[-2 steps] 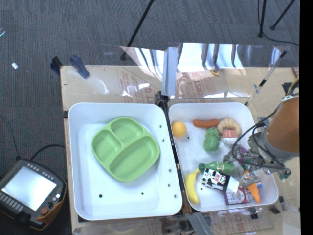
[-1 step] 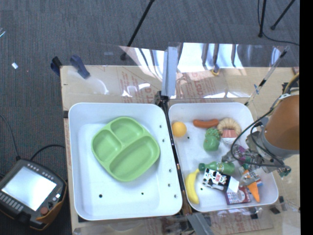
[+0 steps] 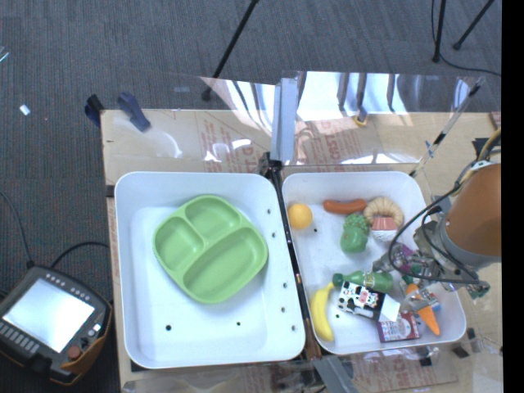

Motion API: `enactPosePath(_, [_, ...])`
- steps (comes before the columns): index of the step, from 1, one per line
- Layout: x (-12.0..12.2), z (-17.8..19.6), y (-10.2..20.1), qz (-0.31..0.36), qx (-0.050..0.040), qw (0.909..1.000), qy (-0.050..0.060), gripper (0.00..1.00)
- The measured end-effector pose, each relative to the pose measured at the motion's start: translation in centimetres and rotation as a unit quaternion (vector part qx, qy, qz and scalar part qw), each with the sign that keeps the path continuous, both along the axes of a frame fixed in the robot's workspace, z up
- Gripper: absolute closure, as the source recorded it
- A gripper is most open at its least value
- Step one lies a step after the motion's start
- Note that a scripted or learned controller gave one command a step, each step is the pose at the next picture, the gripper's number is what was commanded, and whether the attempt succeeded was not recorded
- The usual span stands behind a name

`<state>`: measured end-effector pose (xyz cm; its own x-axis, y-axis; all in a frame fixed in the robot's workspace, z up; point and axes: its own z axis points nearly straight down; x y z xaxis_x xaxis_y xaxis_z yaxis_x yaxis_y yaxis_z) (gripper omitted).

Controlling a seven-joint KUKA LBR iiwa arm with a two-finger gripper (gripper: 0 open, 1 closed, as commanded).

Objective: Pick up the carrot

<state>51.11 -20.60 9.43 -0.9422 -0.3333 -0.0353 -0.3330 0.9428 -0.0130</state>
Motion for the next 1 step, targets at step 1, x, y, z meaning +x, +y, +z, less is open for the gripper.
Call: enactPosePath(1, [-1.93,-0.17,0.03,0.003,0.0014,0.9999,0.013,1.00])
